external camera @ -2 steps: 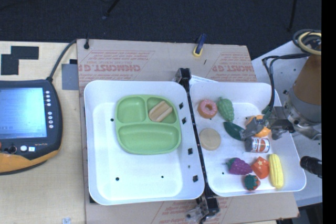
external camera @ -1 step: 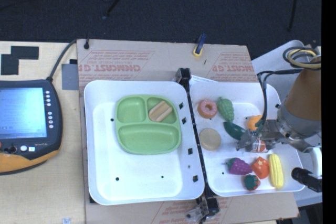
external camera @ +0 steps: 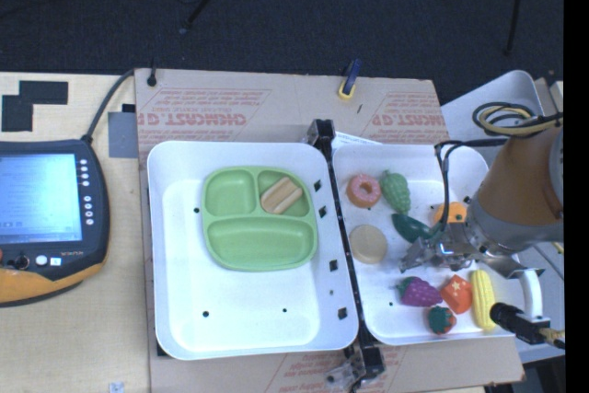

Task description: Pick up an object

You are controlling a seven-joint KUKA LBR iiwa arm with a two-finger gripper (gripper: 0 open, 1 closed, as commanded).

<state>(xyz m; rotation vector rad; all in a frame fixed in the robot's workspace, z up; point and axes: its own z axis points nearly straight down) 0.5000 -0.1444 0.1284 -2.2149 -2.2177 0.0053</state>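
I see toy foods in the right bin: a pink donut [external camera: 363, 190] far left, purple grapes [external camera: 420, 292] near centre, yellow corn [external camera: 482, 299] near right.

We see two bins side by side: the left bin [external camera: 175, 308] holds a divided tray [external camera: 258, 239] with a bread piece [external camera: 281, 194] in its rear right compartment. In the right bin [external camera: 386, 327], a doughnut [external camera: 363, 190] lies behind a disc [external camera: 368, 244], with grapes [external camera: 420, 293] nearer the front and a corn cob [external camera: 482, 298] to their right.
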